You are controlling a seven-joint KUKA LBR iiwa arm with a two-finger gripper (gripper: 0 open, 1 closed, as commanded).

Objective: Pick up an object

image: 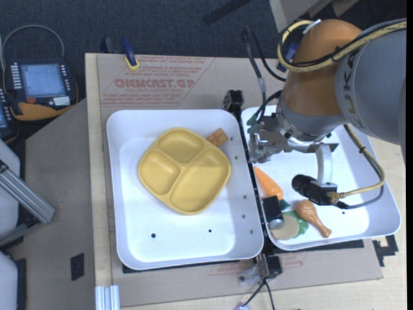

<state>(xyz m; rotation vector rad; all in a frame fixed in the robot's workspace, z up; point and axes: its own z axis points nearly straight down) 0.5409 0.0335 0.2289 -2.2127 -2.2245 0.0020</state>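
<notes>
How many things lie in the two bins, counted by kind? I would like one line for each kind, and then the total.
Plate: 1
Block: 1
Toy food: 2 (carrot, drumstick)
Black item: 1
Greenish piece: 1, kind unclear
Total: 6

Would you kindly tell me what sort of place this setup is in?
Probably a robotics lab bench: a grey and orange arm reaches over the right white bin, the carrot and drumstick look like plastic toys, and a control pendant with a screen sits at the left.
</notes>
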